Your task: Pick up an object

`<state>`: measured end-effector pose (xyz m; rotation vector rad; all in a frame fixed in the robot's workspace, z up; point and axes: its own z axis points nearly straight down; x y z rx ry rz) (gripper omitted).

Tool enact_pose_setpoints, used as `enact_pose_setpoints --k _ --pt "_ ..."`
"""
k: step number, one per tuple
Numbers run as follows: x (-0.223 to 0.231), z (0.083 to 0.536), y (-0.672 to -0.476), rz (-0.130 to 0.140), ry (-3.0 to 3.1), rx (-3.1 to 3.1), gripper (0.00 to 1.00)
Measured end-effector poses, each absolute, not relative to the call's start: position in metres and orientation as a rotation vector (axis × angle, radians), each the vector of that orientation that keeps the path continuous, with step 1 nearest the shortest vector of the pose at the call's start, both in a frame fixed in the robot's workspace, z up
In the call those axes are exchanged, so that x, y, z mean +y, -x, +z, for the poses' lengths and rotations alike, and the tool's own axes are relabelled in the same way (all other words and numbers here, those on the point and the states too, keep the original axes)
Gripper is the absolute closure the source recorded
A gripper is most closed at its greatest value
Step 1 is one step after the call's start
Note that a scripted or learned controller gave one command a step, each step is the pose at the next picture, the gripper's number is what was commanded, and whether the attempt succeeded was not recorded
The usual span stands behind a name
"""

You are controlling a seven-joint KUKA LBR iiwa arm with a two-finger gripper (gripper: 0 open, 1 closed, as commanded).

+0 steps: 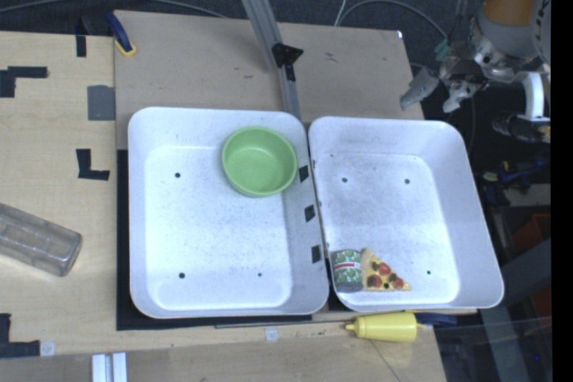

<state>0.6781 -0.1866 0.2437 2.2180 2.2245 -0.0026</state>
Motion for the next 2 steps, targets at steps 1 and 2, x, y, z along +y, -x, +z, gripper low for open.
enact_pose_setpoints --k 1,2 --pt "-0.187 0.244 -0.678 -0.004 -2.218 2.224 0.00" --pt "-0.189 0.187 -0.668 -0.008 -2.223 2.227 0.00"
